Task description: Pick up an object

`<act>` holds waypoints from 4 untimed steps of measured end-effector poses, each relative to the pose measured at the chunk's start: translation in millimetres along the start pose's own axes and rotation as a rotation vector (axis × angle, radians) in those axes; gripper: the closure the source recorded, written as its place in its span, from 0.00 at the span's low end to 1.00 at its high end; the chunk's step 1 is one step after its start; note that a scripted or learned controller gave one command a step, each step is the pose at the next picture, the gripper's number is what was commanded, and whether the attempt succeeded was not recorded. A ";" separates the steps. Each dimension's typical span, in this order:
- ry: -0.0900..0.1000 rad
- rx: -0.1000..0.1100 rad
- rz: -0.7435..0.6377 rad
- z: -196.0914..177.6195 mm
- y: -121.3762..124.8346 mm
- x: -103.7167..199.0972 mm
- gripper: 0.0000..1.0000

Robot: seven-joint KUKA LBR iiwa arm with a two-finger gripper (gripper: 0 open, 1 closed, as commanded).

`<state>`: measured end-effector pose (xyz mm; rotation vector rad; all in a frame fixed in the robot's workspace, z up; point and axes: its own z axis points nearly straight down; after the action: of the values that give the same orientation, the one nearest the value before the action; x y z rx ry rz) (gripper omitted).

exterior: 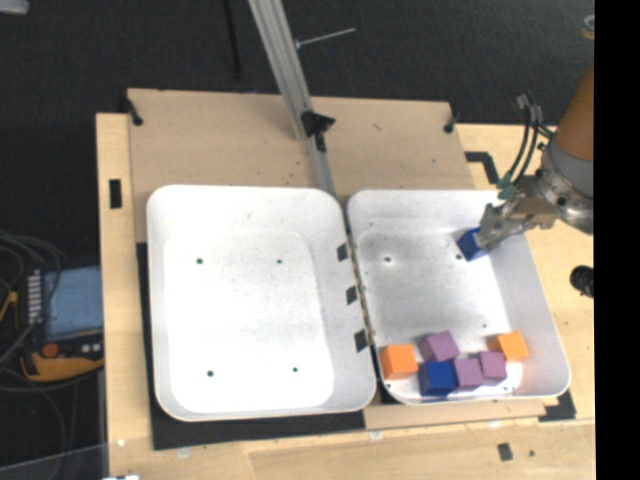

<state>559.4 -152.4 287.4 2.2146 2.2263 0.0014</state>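
Now the gripper (pixel 490 230) is over the far right of the right bin (pixel 420 268), fingers pinching a blue block (pixel 470 244), so the grasp looks made and a clean lift clear of the bin comes next.

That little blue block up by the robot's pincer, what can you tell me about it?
The blue block is a small cube, plain and matte, perhaps foam or painted wood. It sits at the tip of the pincer, over the upper right part of the right bin, far from the other blocks clustered along the bin's near edge. It looks tilted. Whether it is gripped, or rests on the floor, cannot be told.
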 end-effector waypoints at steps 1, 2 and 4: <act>-0.001 0.000 0.000 -0.4 16.6 41.6 1.00; 0.000 0.002 0.000 14.7 31.0 81.4 1.00; 0.001 -0.001 -0.002 16.2 65.7 191.7 1.00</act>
<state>624.2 39.6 271.2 2.2126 2.2279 0.0034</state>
